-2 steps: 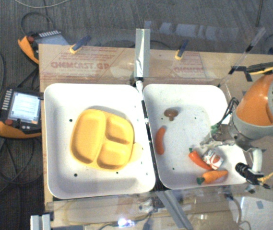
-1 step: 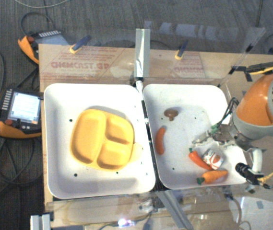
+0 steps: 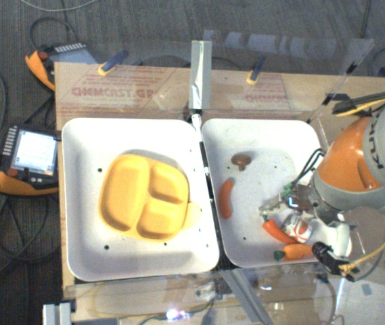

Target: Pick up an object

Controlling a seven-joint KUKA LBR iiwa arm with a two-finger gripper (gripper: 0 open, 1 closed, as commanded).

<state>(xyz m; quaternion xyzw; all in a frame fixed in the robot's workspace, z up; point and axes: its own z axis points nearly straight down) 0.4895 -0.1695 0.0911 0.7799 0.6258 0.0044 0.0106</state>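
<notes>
gripper (image 3: 288,212) low in the right bin (image 3: 260,131), near right corner, finger state can't tell. glossy carrots (image 3: 273,230) beside it, sausage (image 3: 225,198) and brown mushroom (image 3: 240,160) further left. yellow divided plate (image 3: 145,196) in left bin (image 3: 77,181). cardboard bench, grey carpet, cables. arm (image 3: 354,164) bends in from right.

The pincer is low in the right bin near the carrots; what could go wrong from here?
1. The pincer sits where two carrots and a red-and-white item crowd together, so it may push them or take two.
2. The orange carrot lies at the bin wall, leaving little room.
</notes>
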